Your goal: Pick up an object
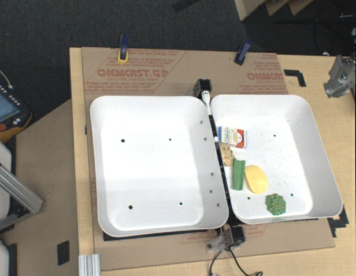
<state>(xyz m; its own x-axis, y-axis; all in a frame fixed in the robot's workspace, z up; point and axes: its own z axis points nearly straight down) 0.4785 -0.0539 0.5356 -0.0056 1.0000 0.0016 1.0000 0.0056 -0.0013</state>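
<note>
The right bin point(304, 119) holds several small objects along its left side. A white carton with blue and red print point(232, 136) lies near the divider. Below it sits a small tan block point(226, 154). A green cylinder point(239, 174) lies upright in the view, touching a yellow lemon-like object point(256, 179) on its right. A dark green bumpy piece point(275, 204) rests near the bin's front edge. My gripper point(340, 76) is a grey shape at the far right edge, above the bench and outside the right bin, well away from all the objects.
The left bin point(108, 154) stands beside the right one on a brown board point(166, 68). Two clamps point(123, 48) point(243, 50) grip the board's far edge. A black clip point(202, 88) sits between the bins at the back, and cables point(229, 243) at the front.
</note>
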